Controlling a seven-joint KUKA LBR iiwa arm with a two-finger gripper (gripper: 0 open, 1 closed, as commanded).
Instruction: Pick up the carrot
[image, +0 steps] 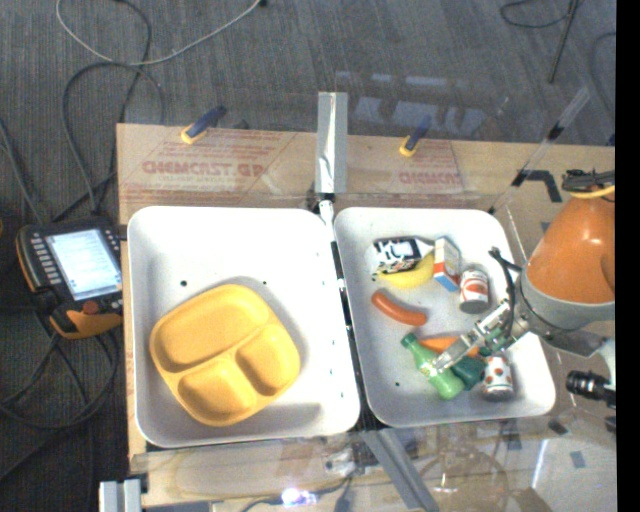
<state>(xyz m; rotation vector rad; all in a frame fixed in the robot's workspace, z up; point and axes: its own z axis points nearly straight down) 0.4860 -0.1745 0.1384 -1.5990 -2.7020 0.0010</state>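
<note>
The carrot is a short orange piece lying in the right bin, in its lower middle, partly tucked against a green bottle. My gripper reaches in from the right and sits low over the bin, its tip right at the carrot's right end and over the bottle's dark green end. The arm's orange band hangs above the bin's right edge. The gripper's body hides part of the carrot, and I cannot make out whether anything is held.
The right bin also holds a red-orange sausage, a banana, a black-and-white item, a small carton and two cans. A yellow divided tray lies in the left bin.
</note>
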